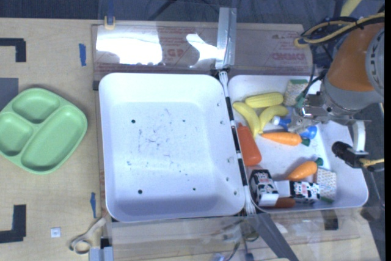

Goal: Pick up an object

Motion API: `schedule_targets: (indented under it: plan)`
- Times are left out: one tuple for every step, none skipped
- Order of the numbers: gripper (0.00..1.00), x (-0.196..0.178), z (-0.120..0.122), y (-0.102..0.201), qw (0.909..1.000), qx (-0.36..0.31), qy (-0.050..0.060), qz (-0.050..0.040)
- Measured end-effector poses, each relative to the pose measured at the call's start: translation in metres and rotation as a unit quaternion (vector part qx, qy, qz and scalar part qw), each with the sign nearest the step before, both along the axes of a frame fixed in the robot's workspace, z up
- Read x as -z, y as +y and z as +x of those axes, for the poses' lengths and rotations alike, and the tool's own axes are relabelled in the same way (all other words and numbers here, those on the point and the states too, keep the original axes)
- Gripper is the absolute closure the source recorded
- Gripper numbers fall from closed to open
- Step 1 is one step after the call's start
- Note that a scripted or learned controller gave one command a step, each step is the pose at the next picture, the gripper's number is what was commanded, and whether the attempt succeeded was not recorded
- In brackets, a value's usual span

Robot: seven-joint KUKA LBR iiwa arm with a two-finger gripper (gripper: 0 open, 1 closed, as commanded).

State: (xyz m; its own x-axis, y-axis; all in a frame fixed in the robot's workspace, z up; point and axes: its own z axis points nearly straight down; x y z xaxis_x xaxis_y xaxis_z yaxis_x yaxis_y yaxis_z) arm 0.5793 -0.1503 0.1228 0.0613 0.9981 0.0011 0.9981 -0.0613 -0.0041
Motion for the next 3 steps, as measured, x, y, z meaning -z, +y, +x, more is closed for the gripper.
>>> schedule_targets:
  plan:
    - [1.0, -0.007, 0.001, 0.001, 1.0, -0.001, 0.001, 0.0001]
    - [1.0, -0.165, -0.028, 0.051, 0.9961, -0.088, -0.001, -0.0007]
    - [1.0, -0.165, 0.022, 0.104, 0.99, -0.141, -0.001, -0.001]
